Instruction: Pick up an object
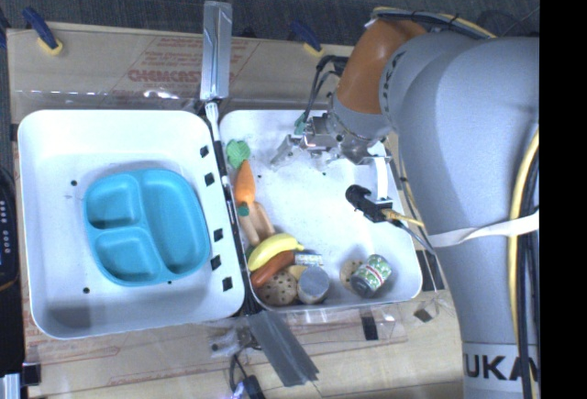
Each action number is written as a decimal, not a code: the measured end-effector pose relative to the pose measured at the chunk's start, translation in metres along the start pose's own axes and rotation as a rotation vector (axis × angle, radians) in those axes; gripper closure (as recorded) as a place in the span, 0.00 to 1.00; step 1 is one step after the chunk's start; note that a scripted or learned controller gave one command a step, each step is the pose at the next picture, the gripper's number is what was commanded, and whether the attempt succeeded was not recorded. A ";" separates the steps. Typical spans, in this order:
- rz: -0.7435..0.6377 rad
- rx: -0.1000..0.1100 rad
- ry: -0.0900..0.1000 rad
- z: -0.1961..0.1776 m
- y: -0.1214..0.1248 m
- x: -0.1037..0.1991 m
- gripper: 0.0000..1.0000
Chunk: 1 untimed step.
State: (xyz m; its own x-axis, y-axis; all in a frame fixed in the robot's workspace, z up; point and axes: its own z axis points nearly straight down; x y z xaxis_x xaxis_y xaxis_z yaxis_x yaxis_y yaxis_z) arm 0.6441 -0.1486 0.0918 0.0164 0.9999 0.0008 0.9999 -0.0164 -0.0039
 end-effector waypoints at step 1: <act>0.101 0.001 0.000 0.001 -0.061 0.012 0.00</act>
